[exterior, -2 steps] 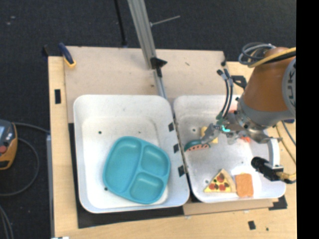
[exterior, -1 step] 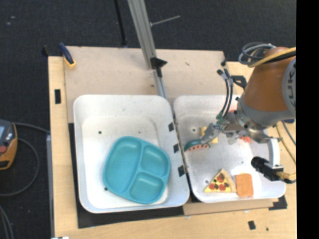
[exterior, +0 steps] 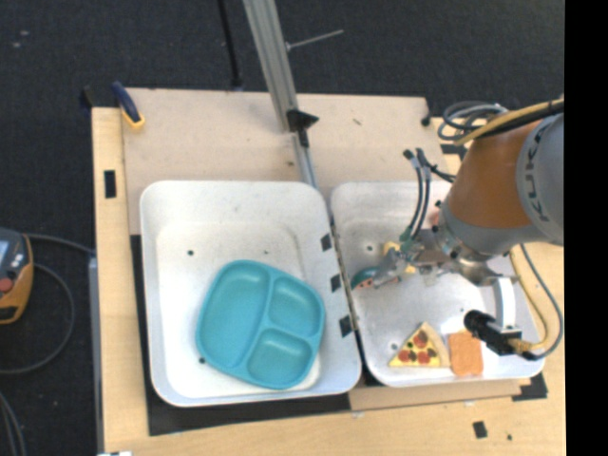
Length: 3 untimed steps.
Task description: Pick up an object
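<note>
A pale wooden desk (exterior: 218, 131) on dark carpet carries two white bins, the left bin (exterior: 171, 207) holding a teal divided plate (exterior: 261, 323) and the right bin (exterior: 380, 207) a toy pizza slice (exterior: 419, 348) beside an orange block (exterior: 465, 354) near its front edge. The pizza slice is judged light, stiff and flat, best pinched across its two straight edges. The claw (exterior: 394, 264) is lowered over the right bin's left part, well apart from the slice, and its opening cannot be told.

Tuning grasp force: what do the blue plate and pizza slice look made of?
Blue plate: looks like moulded plastic, smooth with a satin sheen, one even colour with rounded compartment ridges. Pizza slice: probably a plastic or rubber toy, with flat matte colours and simple red dots; too small to tell hardness.
</note>
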Tool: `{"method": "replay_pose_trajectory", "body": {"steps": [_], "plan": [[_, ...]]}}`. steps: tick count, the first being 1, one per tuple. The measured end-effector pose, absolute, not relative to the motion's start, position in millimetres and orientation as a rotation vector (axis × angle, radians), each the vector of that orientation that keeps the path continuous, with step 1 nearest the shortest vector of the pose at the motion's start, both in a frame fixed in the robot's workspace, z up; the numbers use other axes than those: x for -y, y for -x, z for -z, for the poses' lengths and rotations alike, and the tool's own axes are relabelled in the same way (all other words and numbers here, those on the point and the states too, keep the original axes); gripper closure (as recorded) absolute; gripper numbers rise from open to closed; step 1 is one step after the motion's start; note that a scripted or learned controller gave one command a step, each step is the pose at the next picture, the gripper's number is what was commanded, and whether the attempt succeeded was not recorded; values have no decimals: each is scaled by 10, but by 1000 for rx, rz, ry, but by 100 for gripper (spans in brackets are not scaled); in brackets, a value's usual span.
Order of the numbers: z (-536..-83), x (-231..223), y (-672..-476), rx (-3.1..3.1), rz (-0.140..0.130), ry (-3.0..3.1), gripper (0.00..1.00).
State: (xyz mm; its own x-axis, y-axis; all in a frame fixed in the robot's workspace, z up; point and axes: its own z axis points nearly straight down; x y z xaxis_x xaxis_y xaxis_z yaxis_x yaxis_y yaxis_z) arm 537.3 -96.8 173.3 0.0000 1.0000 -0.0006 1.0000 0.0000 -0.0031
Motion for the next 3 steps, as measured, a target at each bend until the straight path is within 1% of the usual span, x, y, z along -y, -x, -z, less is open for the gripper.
{"method": "replay_pose_trajectory", "body": {"steps": [1,2,3], "plan": [[-1215,1030,-5278,2219,-5,2220,0],[-1002,1040,-5282,2221,-1,2222,0],[-1132,1041,-5304,2218,8,2229,100]]}}
